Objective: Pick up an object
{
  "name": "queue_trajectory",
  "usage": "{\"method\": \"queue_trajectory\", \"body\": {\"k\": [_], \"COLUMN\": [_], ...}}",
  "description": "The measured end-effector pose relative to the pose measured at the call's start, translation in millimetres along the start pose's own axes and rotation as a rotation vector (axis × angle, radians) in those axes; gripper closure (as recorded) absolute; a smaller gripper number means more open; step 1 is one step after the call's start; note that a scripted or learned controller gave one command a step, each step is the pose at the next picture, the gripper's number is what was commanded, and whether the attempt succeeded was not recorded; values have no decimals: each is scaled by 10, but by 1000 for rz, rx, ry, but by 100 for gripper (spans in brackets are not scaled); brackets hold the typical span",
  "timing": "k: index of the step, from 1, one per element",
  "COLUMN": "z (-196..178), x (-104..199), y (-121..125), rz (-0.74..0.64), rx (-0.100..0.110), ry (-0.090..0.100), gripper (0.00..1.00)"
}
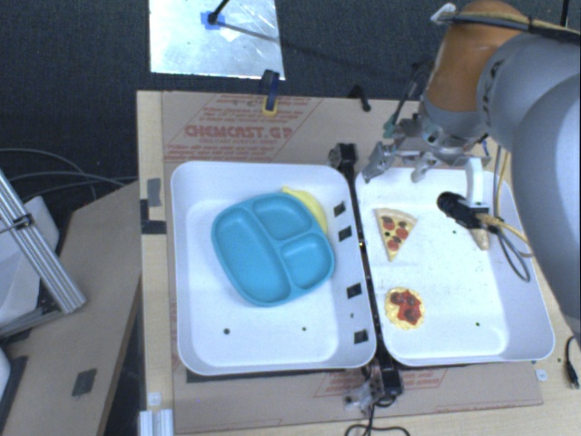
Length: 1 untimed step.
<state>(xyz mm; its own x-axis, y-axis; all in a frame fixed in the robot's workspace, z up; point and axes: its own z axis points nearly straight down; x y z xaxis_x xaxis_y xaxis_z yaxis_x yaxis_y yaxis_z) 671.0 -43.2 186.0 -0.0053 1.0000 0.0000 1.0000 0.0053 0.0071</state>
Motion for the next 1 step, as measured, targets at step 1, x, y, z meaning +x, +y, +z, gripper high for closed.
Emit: {"method": "queue_trajectory", "body": {"k": [1], "z": [-530], "x": [998], "y": [-7], "rz": [-5], "rx": [0], "ry": [2], "gripper": [0]}}
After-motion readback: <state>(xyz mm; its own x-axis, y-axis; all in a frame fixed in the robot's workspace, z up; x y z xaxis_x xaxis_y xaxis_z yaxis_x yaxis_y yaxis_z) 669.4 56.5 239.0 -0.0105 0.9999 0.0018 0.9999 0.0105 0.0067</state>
